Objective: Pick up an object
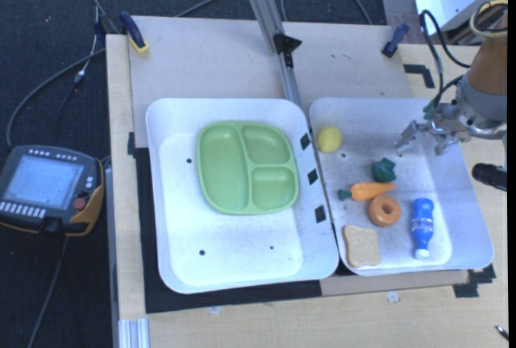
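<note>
Camera view shows the gripper [425, 134] with fingers spread wide, holding nothing, over the right bin [451, 201]. The little green toy [384, 170] sits nearest, toward seven o'clock from it.

two white bins side by side on a bench. left bin [173, 258]: a green divided plate [246, 167]. right bin [472, 209]: yellow ball [328, 138], dark green piece [384, 171], orange carrot [367, 191], brown doughnut [384, 211], blue bottle [421, 227], slice of bread [363, 246]. the gripper [426, 137] hangs over the right bin's far right part, fingers spread, nothing between them. a teach pendant [48, 189] lies on the floor at left.
</note>
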Controlling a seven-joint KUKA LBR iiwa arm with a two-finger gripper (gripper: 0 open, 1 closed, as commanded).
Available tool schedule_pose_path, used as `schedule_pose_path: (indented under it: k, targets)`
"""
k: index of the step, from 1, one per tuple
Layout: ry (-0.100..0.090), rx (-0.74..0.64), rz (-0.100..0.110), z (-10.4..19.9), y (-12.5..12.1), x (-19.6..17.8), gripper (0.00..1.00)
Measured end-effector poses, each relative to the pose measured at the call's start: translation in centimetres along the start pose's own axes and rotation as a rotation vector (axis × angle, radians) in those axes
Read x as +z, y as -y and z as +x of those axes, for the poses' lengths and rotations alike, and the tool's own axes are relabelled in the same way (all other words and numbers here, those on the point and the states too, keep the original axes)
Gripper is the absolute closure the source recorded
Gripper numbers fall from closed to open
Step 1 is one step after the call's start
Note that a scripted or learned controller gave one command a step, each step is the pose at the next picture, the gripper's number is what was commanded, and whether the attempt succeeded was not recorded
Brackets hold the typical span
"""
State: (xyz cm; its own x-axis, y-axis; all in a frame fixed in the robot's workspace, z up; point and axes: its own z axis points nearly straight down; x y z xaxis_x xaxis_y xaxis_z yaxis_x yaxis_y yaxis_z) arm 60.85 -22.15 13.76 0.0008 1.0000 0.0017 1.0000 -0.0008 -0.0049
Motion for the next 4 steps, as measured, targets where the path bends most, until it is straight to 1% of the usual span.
schedule_pose_path:
  k: [1,2,3,4]
  targets:
    - [0.000,-0.001,-0.001,0.1,0.0,5.2,0.00]
    - [0.002,-0.002,-0.007,0.0,-0.2,3.7,1.00]
    - [0.003,-0.002,-0.010,0.2,-0.5,-0.6,1.00]
    - [0.004,-0.003,-0.013,0.8,-1.6,-6.0,1.00]
